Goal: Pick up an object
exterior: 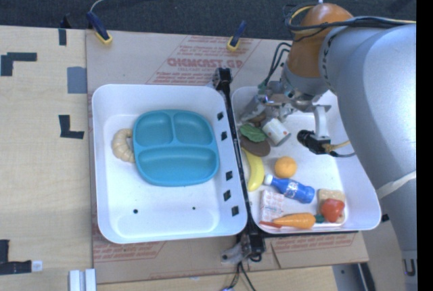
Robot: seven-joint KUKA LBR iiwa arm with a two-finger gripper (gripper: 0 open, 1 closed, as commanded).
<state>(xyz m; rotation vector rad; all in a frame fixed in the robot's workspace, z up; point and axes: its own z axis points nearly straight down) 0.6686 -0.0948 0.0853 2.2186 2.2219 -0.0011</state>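
My gripper (269,109) hangs low over the far left part of the right bin (355,178), under the orange wrist band. Just below it lie a white cylinder (276,129), a green leafy piece (251,132) and a brown disc (256,146). Further toward the front are a banana (254,172), an orange (285,167), a blue bottle (292,189), a small packet (271,202), a carrot (295,220) and a red fruit (332,210). I see nothing lifted clear of the bin.
The left bin (108,188) holds a blue divided plate (176,147) with a beige ring (123,145) at its left edge. A black divider (230,147) runs between the bins. The grey arm covers the right bin's far right corner.
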